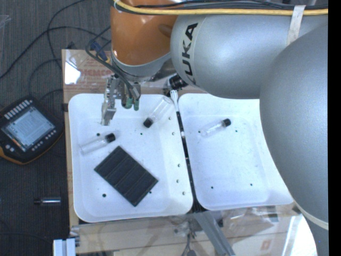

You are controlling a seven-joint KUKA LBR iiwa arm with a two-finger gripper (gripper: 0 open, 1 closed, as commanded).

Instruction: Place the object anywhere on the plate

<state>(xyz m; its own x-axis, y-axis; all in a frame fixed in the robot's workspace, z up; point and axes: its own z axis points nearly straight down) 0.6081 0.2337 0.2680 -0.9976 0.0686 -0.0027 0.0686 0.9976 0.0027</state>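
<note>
Two white bins point(128, 207) are showing small dark specks; the left one is carrying a black ribbed plate point(126, 175). Three clear vials point(97, 142) are wearing black caps. The grey arm point(240, 52) is displaying an orange band point(139, 20) and a yellow cable point(213, 10).

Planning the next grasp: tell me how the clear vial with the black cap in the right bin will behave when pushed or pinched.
The vial lies on its side and looks cylindrical, so a sideways nudge would probably roll it across the smooth right bin. It looks clear and thin, so it is likely light and may slip from a loose pinch. If glass, it could crack under a hard squeeze.
</note>
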